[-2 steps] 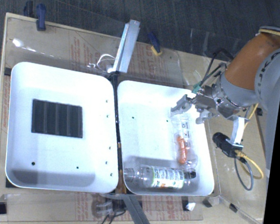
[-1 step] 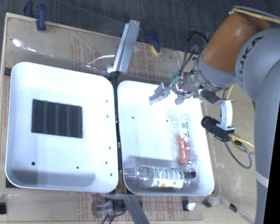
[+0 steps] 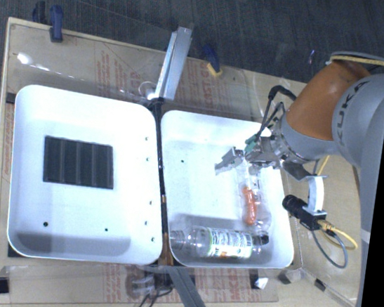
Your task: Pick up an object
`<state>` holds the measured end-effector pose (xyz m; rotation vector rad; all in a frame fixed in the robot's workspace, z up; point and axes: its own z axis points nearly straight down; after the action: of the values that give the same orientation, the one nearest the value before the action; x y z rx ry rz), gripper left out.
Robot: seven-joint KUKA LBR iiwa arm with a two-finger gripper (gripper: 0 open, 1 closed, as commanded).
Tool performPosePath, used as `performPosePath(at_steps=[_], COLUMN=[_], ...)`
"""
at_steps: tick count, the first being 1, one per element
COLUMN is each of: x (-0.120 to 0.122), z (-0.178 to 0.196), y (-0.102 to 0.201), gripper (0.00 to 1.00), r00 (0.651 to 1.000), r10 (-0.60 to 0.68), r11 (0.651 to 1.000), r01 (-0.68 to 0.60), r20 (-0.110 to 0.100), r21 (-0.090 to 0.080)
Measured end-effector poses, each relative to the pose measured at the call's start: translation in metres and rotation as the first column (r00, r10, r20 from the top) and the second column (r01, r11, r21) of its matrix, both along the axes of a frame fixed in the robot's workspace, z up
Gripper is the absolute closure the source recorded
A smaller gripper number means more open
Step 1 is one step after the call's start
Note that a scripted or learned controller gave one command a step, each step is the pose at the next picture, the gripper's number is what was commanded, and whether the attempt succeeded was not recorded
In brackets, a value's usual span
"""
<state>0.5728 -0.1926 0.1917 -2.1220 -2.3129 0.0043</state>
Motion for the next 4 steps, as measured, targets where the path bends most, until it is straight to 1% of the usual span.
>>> performPosePath(at_steps=[1,2,3,4], x=[-0.044,-0.013,-0.02,-0.016], z=[0.002,-0.013,-0.022,-0.022], y=[-0.018,-0.018,-0.017,-0.018], gripper=[0.0,0.0,0.0,0.0], r00=[1.0,0.999,0.998,0.997], r10=[-0.015,0.046,0.068,0.075], r11=[1.0,0.999,0.998,0.997], r01=[0.015,-0.046,-0.068,-0.075], r20=[0.001,0.003,0.002,0.004], r21=[0.0,0.0,0.001,-0.001])
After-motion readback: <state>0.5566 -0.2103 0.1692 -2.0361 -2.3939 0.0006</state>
